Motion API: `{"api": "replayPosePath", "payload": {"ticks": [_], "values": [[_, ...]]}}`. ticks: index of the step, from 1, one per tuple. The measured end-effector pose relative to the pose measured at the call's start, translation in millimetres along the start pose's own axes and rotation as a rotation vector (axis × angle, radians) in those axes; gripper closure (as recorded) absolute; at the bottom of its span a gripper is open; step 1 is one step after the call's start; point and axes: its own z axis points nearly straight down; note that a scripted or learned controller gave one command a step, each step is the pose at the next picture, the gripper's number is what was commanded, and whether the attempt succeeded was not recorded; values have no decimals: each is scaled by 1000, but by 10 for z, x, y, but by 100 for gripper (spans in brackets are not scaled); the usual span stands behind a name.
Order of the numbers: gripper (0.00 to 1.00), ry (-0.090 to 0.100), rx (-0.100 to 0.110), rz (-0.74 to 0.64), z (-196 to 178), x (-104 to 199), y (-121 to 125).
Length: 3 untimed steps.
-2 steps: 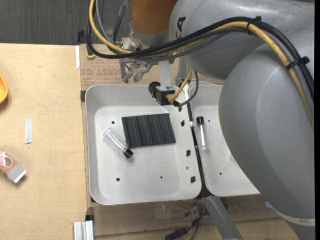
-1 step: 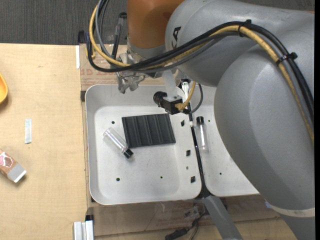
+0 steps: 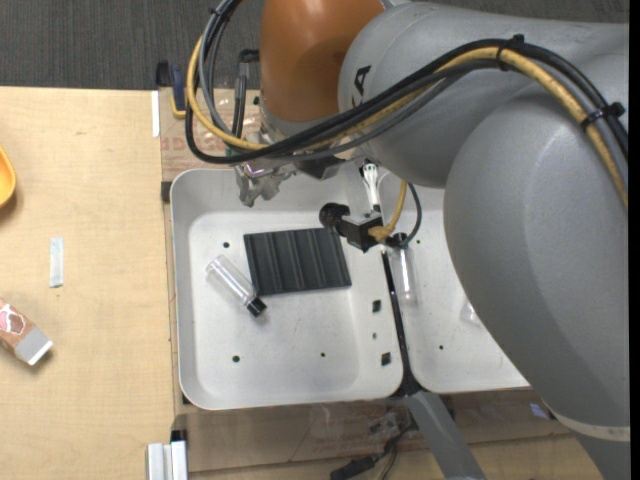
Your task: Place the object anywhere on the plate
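A black ribbed plate [image 3: 297,261] lies flat in the middle of the left white bin [image 3: 200,368]. Against the plate's near-left corner lies a clear plastic vial [image 3: 230,281] on its side, its black cap pointing toward the near right. My gripper [image 3: 257,182] hangs under the orange wrist band at the bin's far edge, beyond the plate's far-left corner. It is well apart from the vial, and nothing shows in it.
The grey arm covers most of the right bin [image 3: 440,358]; a thin clear stick [image 3: 403,274] lies by the divider. A black fitting with yellow cable [image 3: 350,226] hangs at the plate's far-right corner. Small items [image 3: 25,336] lie on the wooden bench at left.
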Motion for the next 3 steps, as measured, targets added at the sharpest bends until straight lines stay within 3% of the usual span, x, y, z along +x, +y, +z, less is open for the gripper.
{"api": "replayPosePath", "payload": {"ticks": [1,2,3], "values": [[100,-1,-2,-131,-812,26,-44],[0,-1,-2,-131,-812,26,-44],[100,-3,-2,-129,-896,7,-39]]}}
